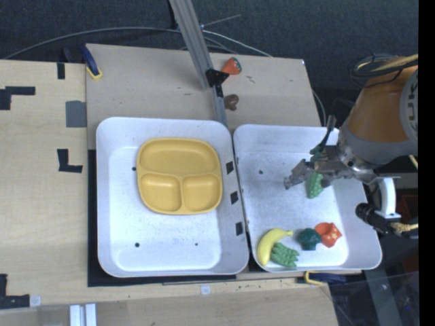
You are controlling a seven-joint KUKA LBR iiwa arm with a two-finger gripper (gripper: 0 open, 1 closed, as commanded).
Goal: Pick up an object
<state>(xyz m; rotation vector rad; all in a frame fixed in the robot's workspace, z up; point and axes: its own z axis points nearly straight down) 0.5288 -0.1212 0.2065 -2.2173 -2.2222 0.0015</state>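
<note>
Green object (pixel 314 185): we see it in the right bin (pixel 272 148), between the gripper's fingers.
Gripper (pixel 309 176): clenched on this green object, reaching in from the bin's right side.
Other toys: we note a banana (pixel 268 242), green piece (pixel 285 255), dark-green piece (pixel 308 238) and red piece (pixel 329 233) near the right bin's front edge.
Left bin (pixel 115 182): beside the right bin; holds a yellow divided plate (pixel 180 175).

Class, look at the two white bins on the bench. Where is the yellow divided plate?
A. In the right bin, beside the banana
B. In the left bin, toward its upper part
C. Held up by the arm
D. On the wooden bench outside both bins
B. The yellow divided plate lies flat inside the left bin, in its upper part, while the banana lies in the right bin.
</note>
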